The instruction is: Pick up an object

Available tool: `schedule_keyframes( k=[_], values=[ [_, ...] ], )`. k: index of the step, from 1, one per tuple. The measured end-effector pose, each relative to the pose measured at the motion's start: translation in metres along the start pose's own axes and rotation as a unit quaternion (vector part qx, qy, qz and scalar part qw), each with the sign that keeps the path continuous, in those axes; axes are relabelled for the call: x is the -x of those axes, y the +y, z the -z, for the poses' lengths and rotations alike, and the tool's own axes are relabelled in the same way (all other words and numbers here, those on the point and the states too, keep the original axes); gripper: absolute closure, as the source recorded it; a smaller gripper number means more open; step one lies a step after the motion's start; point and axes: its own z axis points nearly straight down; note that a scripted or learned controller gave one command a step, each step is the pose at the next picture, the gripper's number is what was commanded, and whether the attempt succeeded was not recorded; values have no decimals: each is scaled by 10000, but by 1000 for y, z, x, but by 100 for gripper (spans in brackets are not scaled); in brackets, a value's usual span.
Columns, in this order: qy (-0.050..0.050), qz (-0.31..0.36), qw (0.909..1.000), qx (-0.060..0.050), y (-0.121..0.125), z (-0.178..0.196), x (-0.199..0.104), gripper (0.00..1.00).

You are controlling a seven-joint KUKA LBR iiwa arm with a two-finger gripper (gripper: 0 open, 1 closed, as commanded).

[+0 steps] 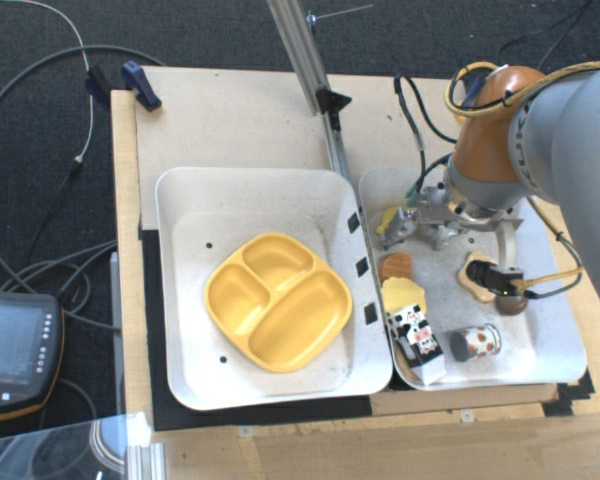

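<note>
Over the right bin (pixel 555 333), the pincer (pixel 405 223) hangs near a brown block (pixel 396 265); whether it is open cannot be told.

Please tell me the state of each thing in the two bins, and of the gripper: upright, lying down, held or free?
Yellow divided plate: right side up, flat in the left bin.
Cow-patterned carton: on its side, at the left wall of the right bin.
Small can: on its side, free.
Brown piece: lying flat, free, beside the carton's yellow top.
Gripper: low over the right bin, just beyond the brown piece.
</note>
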Motion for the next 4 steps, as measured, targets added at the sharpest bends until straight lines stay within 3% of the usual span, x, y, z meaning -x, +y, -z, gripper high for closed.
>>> schedule_keyframes(
  k=[1, 2, 3, 4],
  values=[
    [-3, 32, 9999, 107, 34, 111, -89, 0],
    [-16, -2, 10000, 52, 31, 106, -84, 0],
    [-2, 24, 9999, 110, 48, 199, -145, 0],
    [-22, 9, 10000, 75, 47, 205, -141, 100]
  ],
)
